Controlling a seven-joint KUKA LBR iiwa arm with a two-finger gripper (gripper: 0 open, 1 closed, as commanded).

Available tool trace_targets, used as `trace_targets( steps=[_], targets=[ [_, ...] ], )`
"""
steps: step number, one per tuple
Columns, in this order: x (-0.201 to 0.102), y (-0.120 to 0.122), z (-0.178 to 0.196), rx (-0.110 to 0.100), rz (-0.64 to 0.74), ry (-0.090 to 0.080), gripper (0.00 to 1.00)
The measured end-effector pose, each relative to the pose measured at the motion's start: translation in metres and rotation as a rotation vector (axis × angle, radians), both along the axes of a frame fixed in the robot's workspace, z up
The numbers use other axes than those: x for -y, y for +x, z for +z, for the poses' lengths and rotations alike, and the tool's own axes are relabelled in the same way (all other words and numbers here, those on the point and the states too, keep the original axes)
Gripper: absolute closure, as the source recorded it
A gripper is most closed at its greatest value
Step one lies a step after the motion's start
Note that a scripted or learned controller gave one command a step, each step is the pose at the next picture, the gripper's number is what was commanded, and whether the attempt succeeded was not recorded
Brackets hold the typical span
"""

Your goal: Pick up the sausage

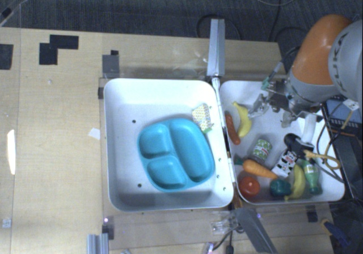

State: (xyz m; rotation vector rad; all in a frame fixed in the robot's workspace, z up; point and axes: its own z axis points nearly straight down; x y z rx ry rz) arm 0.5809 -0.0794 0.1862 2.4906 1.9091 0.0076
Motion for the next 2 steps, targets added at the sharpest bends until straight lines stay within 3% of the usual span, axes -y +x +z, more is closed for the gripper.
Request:
trace_targets(
  steps=[1,2],
  targets=[
    [0.011,-0.012,-0.097,0.006,0.076,-0.001,0.0],
    [0.005,0.008,-0.098,0.002,-0.352,0.003,0.0]
  ],
)
